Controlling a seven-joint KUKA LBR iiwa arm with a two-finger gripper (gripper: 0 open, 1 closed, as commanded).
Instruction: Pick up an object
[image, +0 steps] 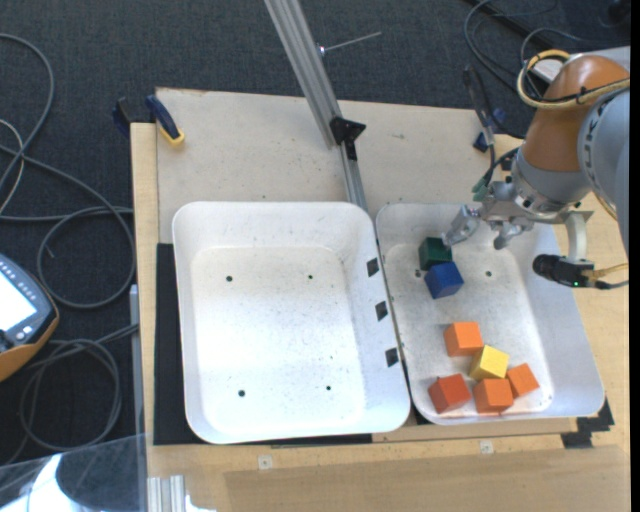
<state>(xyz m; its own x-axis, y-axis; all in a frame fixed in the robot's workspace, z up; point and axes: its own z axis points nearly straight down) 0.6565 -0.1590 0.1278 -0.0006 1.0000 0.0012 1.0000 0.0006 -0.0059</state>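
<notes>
The gripper hangs over the far end of the right bin, its two fingers spread apart with nothing between them. Just beside it, toward the bin's far left corner, sits a green block touching a blue cube. At the near end lie the rest — four orange cubes clustered around a yellow cube.

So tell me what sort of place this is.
Probably a robotics lab: an arm reaches over a bench with two white bins, coloured blocks lie in the right bin, and loose cables trail across the carpet.
</notes>
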